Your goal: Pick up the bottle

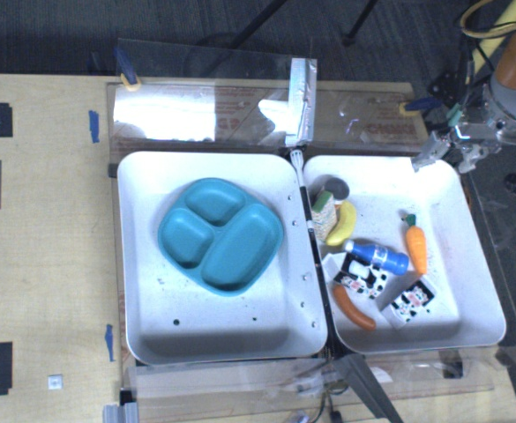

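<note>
A small blue bottle (378,256) with a white cap end lies on its side in the middle of the right bin (469,236), pointing left. My gripper (447,148) hangs above the bin's far right corner, well away from the bottle, up and to its right. The arm's orange band shows at the view's right edge above it.
Around the bottle lie a banana (341,224), a carrot (415,246), an orange sausage shape (353,307), and black-and-white patterned blocks (412,300). A dark round item (331,188) sits at the bin's far left. The left bin (143,324) holds a blue divided plate (220,234).
</note>
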